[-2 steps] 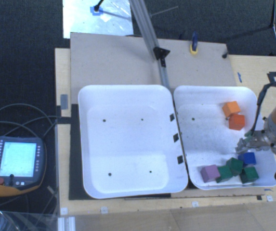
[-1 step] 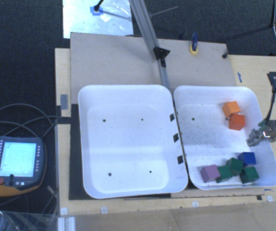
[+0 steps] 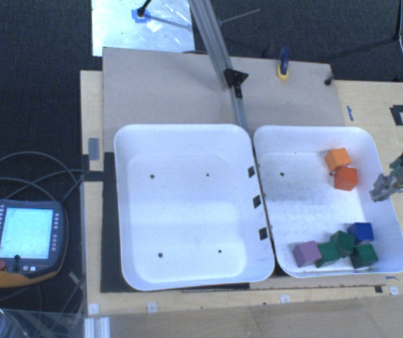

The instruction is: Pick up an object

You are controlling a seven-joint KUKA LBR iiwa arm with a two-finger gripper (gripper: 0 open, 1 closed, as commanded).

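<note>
Dark carpet surrounds the pale worktop (image 3: 187,90), and a teach pendant (image 3: 22,241) with a lit screen lies on the floor at the far left, its cables looping around it. On the worktop, the left bin (image 3: 127,259) shows a few small dark dots on its floor. A slanted metal pole (image 3: 215,44) crosses the far side of the worktop and ends just above the seam between the bins, where small black clips sit.

The right bin (image 3: 271,252) holds all the blocks. Toward its far right lie two orange blocks (image 3: 341,167), touching one another. Along the near wall sits a tight cluster: a purple block (image 3: 304,253), then green blocks (image 3: 342,245), with a blue block (image 3: 361,231) at the cluster's right.

At the right edge of the bin the hand (image 3: 385,186) hangs over the rim, just right of the orange blocks and apart from them; whether it is wide or narrow I cannot tell.
</note>
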